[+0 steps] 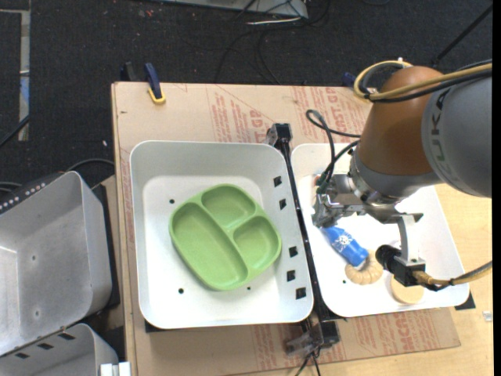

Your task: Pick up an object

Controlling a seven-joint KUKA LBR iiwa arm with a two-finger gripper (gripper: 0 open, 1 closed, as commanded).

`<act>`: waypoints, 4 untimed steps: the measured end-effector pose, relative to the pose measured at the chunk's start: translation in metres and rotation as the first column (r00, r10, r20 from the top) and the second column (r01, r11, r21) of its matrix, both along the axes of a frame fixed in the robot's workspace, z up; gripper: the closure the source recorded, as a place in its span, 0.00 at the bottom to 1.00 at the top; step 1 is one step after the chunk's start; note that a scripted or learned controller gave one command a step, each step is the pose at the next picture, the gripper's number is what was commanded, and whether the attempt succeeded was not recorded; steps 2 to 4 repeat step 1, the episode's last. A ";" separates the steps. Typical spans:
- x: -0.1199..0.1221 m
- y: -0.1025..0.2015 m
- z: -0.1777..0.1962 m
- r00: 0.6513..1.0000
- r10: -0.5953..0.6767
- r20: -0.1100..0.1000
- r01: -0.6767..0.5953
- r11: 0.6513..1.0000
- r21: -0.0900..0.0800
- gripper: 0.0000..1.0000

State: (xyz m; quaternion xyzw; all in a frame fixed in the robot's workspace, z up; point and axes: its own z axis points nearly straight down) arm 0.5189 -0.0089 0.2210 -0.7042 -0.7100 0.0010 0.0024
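Gripper (327,207) is hung low in the right bin (446,233); finger state can't be made out, tbh. Blue tube (345,242) is found just below it, touching a tan ring (364,273), long axis slanted toward bottom-right.

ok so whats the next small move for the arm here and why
Probably a short descent onto the blue tube. The gripper sits in the right bin at the tube's upper end, and nothing visible sits between its fingers. The tan ring touches the tube's lower end, so closing near the upper end looks safer.
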 end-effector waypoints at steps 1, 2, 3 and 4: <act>-0.012 0.061 0.005 1.000 0.002 0.001 -0.002 1.000 0.000 1.00; -0.012 0.061 0.005 1.000 0.002 0.001 -0.002 1.000 0.000 1.00; -0.012 0.061 0.005 1.000 0.002 0.001 -0.002 1.000 0.000 1.00; -0.012 0.061 0.005 1.000 0.002 0.001 -0.002 1.000 0.000 1.00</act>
